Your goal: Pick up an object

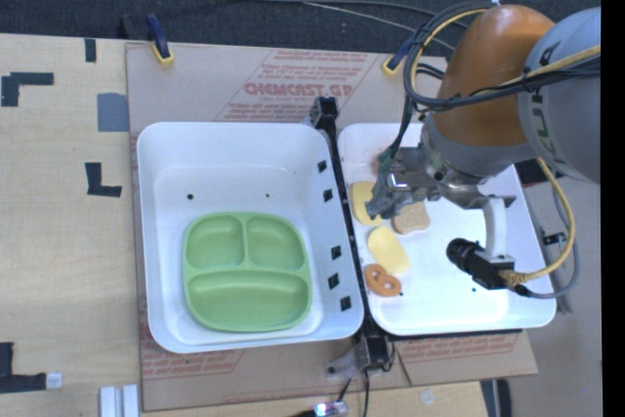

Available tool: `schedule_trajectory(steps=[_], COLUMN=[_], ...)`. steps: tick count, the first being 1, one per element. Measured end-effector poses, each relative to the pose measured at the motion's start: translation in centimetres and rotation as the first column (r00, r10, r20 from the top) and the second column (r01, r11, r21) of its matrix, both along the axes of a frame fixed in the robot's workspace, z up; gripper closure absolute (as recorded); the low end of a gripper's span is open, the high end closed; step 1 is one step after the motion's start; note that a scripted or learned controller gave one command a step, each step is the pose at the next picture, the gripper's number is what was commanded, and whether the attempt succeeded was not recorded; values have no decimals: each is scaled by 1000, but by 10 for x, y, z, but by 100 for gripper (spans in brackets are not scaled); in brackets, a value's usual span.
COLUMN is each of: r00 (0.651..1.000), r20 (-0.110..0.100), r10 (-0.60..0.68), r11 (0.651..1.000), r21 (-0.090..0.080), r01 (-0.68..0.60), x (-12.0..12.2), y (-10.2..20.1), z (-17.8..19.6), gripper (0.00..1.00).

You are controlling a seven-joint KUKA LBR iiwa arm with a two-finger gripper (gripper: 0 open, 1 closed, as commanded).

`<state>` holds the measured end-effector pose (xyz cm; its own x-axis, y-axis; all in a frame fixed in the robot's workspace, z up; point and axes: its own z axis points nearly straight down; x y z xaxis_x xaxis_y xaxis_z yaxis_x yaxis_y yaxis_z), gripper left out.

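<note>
The left bin (156, 151) holds a green tray (246, 271). The right bin (439, 312) holds yellow food pieces (388, 249), toast (412, 220) and a small orange pretzel (383, 281). The gripper (389, 200) hangs over the toast.

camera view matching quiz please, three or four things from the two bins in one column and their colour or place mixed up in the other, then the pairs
Things:
1. divided plate
2. small ring
3. toast-like slice
4. pincer

Descriptions:
A. orange, near the front of the right bin
B. green, lying in the left bin
C. over the right bin's left part, beside the tan piece
D. tan, in the right bin just under the arm's wrist

Pairs: 1-B, 2-A, 3-D, 4-C
</note>
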<state>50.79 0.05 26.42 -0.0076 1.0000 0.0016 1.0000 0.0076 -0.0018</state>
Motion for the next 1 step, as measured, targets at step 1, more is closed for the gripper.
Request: schedule_trajectory(steps=[1], r00=[1000], r20=[-2], r10=[-2], r11=[1000], r21=[-1], r01=[2], x=[-5], y=[54], z=[-20], gripper=[100])
